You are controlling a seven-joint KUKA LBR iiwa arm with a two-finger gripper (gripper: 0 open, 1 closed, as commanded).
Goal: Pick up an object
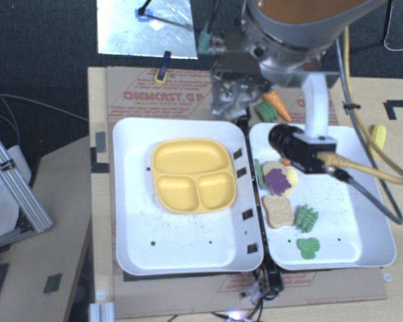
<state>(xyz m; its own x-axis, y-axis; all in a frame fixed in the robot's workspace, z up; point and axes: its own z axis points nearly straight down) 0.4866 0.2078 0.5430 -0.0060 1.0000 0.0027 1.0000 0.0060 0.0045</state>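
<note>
The right bin (363, 240) holds several toy foods: a purple grape bunch (277, 178) lying on a pale yellow piece, a tan bread slice (279, 211), a ridged green piece (306, 217) and a small green leafy piece (309, 247). An orange carrot (277, 102) with a green piece (265, 111) beside it lies at the bin's back edge. My gripper (233, 102) hangs over the back rim where the two bins meet, left of the carrot. The wrist body hides much of it.
A yellow three-compartment plate (191, 175) lies in the left bin (131, 240). A black cylinder on a white bracket (292, 146) juts from the arm over the right bin's back, trailing a yellow cable (369, 173). A yellow piece (378, 136) lies outside the right bin.
</note>
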